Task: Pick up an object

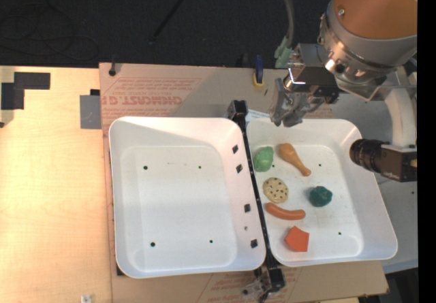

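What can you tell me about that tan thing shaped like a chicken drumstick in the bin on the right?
The drumstick looks like a toy chicken leg of smooth tan plastic, fat at its upper-left end and narrowing to a small knob at its lower-right end. It lies flat and slantwise on the floor of the right bin, near the far wall. A green lump sits close on its left, seemingly apart from it. The gripper hangs above it, not touching.

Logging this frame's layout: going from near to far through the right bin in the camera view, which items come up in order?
Orange-red block → sausage → dark teal lump → spotted cookie → light green lump, with the pincer at the far rim.
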`<state>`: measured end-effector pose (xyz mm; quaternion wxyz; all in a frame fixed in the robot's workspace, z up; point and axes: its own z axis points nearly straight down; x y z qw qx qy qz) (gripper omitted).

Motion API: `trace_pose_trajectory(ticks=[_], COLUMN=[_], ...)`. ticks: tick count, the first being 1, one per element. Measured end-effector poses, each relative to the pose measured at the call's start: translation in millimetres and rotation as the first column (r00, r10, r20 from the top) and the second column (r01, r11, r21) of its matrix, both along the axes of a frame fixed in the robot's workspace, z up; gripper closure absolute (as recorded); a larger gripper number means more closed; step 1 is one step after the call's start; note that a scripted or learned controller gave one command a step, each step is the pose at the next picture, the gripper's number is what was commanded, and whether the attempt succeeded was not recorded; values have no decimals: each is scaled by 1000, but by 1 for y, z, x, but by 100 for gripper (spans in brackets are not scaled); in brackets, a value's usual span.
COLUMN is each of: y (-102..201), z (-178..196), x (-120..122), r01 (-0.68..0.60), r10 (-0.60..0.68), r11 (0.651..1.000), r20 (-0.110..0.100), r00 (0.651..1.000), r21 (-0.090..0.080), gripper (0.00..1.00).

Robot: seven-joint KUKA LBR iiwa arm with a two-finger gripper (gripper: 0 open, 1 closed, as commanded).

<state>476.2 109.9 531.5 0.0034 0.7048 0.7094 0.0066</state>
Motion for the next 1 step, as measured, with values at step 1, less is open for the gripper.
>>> trace_pose_trajectory(ticks=[1], y=[20], z=[-180], x=[2], r01=[6], r10=[-6], r11=[1000], r20=[-30], r00=[1000], r21=[-9], gripper=[100])
